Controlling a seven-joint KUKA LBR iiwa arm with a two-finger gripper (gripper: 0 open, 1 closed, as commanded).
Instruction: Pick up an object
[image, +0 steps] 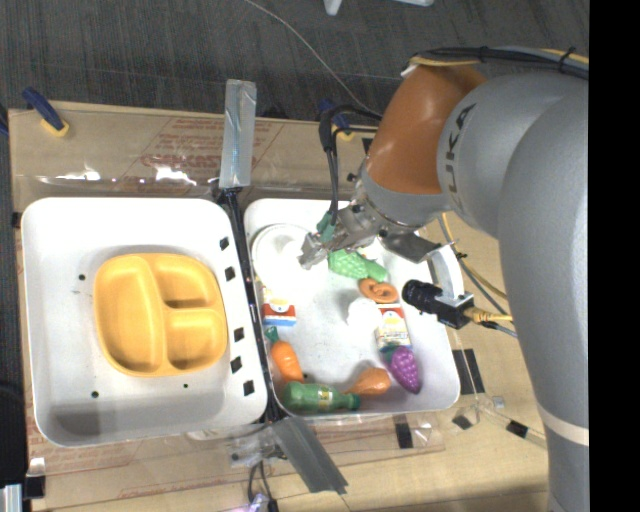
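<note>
My gripper (322, 246) is low in the back part of the right bin (330, 330), under the orange wrist band. A green knobbly toy (354, 266) lies right beside it, touching or nearly touching its tip. Just past that lies an orange ring-shaped toy (378, 290). Further forward are a small carton (392, 328), a purple bunch of grapes (405, 368), an orange piece (372, 380) and a green bottle-like toy (320, 398). An orange carrot (285, 360) and another small carton (278, 312) sit along the bin's left wall. Nothing shows as held.
A white round dish (272, 243) sits in the right bin's back left corner, close to the gripper. The left bin (60, 400) holds a yellow divided tray (160, 310). A black cylinder on the arm (432, 297) overhangs the right bin's right side.
</note>
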